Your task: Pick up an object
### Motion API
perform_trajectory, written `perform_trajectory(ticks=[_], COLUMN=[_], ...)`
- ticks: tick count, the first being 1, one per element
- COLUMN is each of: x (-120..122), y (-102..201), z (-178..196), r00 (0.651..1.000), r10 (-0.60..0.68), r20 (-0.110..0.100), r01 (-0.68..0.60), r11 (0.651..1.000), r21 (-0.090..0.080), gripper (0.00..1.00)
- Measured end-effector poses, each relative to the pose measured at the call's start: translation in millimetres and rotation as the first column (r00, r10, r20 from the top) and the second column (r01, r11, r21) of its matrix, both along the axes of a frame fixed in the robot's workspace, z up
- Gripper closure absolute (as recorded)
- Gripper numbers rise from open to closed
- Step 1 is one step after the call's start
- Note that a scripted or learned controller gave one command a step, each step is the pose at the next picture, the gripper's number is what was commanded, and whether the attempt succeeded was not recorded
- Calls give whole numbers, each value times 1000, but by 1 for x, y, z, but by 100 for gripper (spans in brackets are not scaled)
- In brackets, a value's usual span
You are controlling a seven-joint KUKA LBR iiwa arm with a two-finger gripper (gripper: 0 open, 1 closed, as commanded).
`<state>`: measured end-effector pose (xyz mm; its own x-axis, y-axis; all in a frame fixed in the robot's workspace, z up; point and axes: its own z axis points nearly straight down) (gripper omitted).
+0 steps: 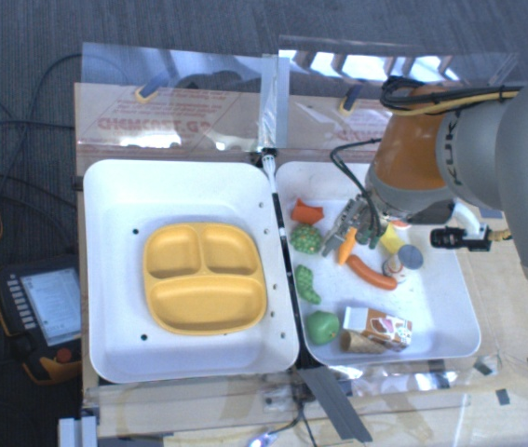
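Grey and orange, the arm leans in from the right over the right bin. Left of it, the left bin holds a yellow divided tray. The gripper hangs low in the right bin, its fingers a little apart around the upper end of a small orange carrot. Just left sit a red pepper and a green broccoli; nearer lie a long red chilli, a green apple and a small carton
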<state>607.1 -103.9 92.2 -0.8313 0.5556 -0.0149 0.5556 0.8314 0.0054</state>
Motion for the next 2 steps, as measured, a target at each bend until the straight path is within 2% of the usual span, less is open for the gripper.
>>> perform_trajectory(ticks=[1,2], x=[-5,-83], y=[45,81], z=[169,160], r00=[989,940], r10=[-146,-340], r20=[-12,-17], r01=[146,340], r11=[989,940], r21=[1,2], gripper=[100,100])
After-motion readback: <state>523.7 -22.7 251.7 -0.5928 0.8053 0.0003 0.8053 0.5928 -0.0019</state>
